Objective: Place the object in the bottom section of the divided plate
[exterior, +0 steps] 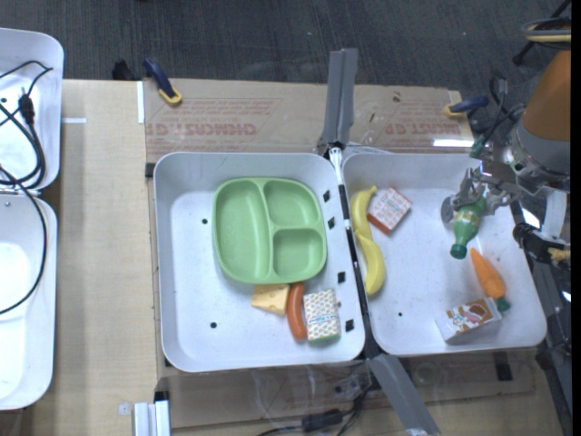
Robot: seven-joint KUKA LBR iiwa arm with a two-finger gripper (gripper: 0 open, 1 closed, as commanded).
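Hovering over right bin, pincer (470,198) at green bottle (465,229) top; whether clamped, cannot tell. Bottle upright-ish, long axis toward viewer. Divided plate (270,228) well left, in other bin.

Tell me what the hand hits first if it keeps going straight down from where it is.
Most likely the green bottle, which lies right under the hand in the right bin. Depth is hard to judge from above.

Plate (270,230) (matt plastic); cardboard bench (100,243).
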